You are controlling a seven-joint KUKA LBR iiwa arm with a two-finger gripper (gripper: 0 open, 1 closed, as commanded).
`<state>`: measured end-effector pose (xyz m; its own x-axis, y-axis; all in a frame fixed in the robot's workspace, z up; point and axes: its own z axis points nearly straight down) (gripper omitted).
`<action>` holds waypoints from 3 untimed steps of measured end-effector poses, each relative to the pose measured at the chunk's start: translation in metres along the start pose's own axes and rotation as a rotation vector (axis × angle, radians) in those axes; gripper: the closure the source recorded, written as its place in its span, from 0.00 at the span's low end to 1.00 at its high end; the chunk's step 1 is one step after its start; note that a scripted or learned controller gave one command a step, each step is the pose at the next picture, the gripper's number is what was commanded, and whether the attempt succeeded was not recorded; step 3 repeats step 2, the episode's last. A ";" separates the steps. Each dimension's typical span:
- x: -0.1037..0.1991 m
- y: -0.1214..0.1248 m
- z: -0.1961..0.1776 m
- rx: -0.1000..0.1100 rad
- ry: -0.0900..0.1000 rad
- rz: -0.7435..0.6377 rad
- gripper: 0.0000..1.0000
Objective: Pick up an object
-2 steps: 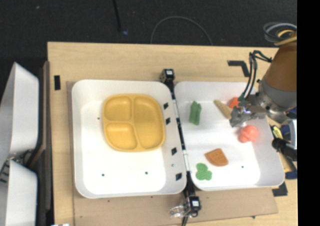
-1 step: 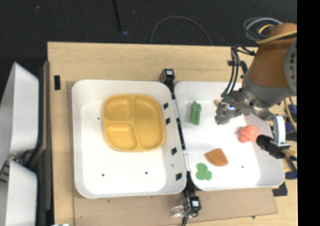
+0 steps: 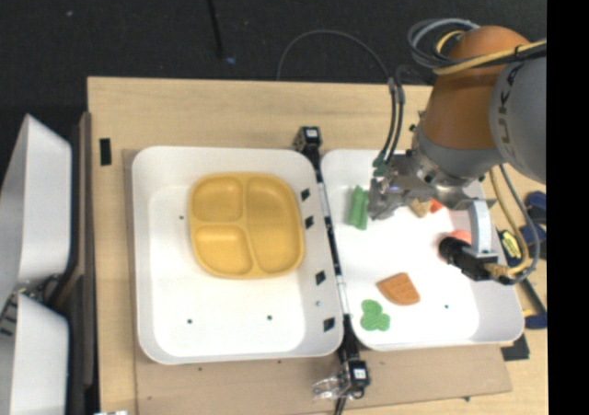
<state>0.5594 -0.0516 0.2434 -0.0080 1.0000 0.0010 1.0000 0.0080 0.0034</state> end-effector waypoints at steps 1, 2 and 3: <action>0.044 0.014 0.002 0.002 0.000 0.001 1.00; 0.101 0.023 -0.007 0.001 0.001 -0.001 1.00; 0.101 0.023 -0.007 0.001 0.001 -0.001 1.00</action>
